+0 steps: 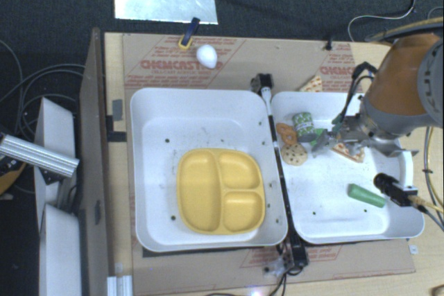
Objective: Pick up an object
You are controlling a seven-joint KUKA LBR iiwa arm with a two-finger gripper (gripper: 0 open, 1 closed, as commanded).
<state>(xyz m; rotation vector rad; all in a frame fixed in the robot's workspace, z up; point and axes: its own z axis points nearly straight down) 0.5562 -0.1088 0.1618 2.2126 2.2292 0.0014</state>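
A: From the camera above the desk [229, 55], what is in the right shallow white plastic bin [333, 225]?

B: A small green-and-white can [302, 123], a brown cookie with dark chips [294, 154], an orange-brown snack piece [285, 133], a slice-shaped pizza toy [349, 151] and a green cylinder [365, 195]. The left white bin [156, 142] holds a yellow divided plastic tray [220, 189].

A: And the arm?

B: The grey hand [321, 141] sits low in the right bin, between the can and the cookie, just beside the pizza toy. I cannot tell whether its fingers are apart or together, and nothing shows clearly between them.

A: So which step?

B: I judge it is reaching in for a grasp. Next it needs to settle over one item, close, and lift straight up.
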